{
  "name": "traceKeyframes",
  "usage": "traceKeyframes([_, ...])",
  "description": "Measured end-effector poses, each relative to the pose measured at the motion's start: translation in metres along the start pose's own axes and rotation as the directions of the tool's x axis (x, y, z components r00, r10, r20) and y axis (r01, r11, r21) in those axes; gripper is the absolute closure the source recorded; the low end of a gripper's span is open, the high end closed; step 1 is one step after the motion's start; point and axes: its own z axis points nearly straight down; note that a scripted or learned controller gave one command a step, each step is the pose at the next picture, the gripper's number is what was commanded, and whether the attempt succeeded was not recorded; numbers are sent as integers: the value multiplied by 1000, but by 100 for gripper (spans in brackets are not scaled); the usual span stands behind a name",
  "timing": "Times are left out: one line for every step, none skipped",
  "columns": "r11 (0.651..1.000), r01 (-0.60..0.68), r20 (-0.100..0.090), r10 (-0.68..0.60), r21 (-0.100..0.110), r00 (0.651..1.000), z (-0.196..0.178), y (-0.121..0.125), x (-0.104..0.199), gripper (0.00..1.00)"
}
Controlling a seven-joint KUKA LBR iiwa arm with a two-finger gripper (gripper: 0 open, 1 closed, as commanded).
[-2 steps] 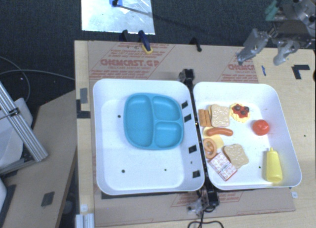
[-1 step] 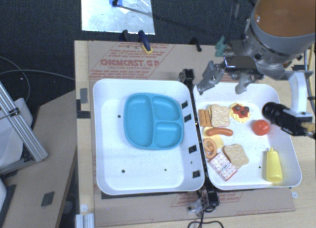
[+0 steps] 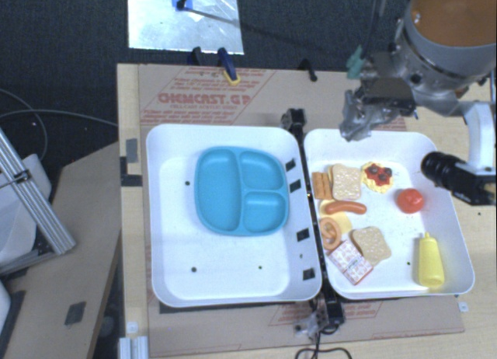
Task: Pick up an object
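My gripper hangs over the far edge of the right bin, above and left of the toy food, with nothing visible between its fingers. In that bin lie a bread slice, a small pizza piece, a red tomato, a sausage, a pretzel, a second bread slice, a red-and-white packet and a yellow mustard bottle. A strip of fries lies by the bin's left wall.
The left bin holds a blue divided plate. A black divider with clips runs between the bins. A black cylinder juts over the right bin's right rim. A shiny sheet lies beyond the bench.
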Motion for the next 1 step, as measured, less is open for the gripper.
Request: traceKeyframes([1000,1,2,-1,12,1000,93,-1,44,100])
